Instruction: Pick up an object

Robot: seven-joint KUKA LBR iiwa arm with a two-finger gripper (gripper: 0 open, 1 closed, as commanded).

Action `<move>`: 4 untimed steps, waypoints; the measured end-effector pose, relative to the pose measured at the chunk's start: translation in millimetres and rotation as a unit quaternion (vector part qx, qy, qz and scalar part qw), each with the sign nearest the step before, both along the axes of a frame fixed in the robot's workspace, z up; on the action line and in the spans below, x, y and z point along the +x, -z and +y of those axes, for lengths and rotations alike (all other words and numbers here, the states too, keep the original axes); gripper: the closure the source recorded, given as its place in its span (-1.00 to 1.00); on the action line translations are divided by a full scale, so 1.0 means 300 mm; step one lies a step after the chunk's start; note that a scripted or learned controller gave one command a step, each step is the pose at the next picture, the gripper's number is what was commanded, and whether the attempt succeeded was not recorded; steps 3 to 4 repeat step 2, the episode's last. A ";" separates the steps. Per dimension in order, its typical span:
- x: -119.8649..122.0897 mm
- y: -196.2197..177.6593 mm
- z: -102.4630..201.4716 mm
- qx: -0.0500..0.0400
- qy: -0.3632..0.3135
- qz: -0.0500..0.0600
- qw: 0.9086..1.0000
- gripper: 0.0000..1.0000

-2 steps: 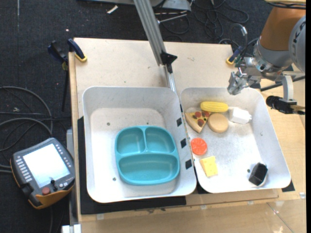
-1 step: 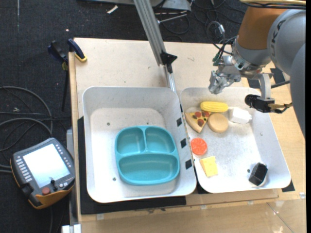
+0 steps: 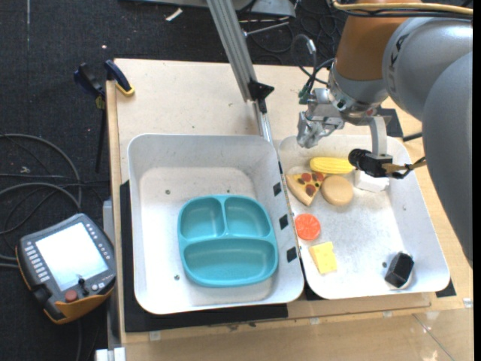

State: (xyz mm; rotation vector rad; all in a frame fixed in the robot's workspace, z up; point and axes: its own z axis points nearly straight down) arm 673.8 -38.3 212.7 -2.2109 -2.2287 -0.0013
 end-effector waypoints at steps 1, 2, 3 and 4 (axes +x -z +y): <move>0.002 -0.051 0.186 0.000 0.000 -0.002 1.000 1.00; -0.018 -0.092 0.383 0.000 0.000 -0.002 1.000 1.00; -0.018 -0.092 0.383 0.000 0.000 -0.002 1.000 1.00; -0.018 -0.092 0.383 0.000 0.000 -0.002 1.000 1.00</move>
